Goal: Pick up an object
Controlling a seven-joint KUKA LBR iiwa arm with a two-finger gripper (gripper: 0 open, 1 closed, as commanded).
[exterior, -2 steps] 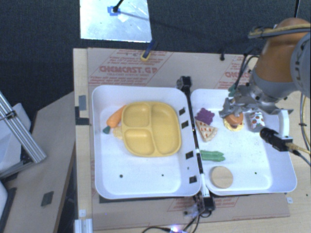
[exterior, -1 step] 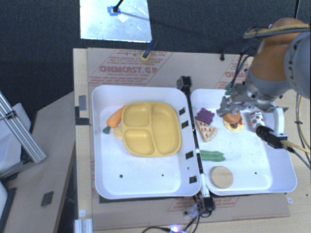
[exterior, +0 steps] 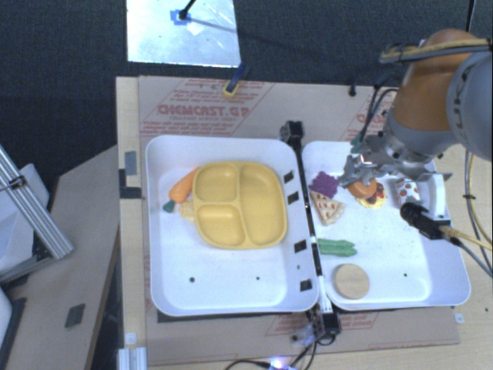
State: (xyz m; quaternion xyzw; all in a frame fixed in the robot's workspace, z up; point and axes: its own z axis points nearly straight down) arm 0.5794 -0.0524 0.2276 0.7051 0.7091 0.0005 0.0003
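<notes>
Gripper (exterior: 362,173) low over burger toy (exterior: 369,192) in right bin (exterior: 443,284)

I can't make out the gripper (exterior: 360,169) fingers over the burger (exterior: 369,191). The tray (exterior: 231,204) hides part of the carrot (exterior: 182,185). The arm (exterior: 447,83) runs off frame.

Dark carpet around a pale worktop

The worktop (exterior: 92,230) sat on dark blue carpet (exterior: 62,52); a shiny metal plate (exterior: 182,21) lay beyond it, and an aluminium frame (exterior: 31,214) stood at left.
</notes>
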